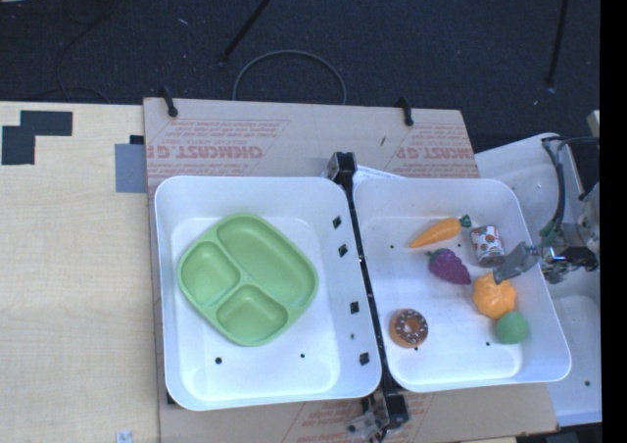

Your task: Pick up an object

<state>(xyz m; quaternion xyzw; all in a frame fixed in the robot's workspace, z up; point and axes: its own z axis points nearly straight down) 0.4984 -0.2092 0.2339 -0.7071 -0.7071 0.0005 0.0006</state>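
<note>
Carrot (pixel 437 231) lengthwise left-right, green top right.

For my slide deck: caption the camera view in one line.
Green divided plate in the left bin; toy carrot, grapes, can, orange, green ball and donut in the right bin.

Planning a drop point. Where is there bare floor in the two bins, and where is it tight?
Free: left bin floor right of the green plate; right bin floor between divider and doughnut, also its near-left corner. Crowded: the right side, where carrot, grapes, can, orange and green ball cluster.
</note>
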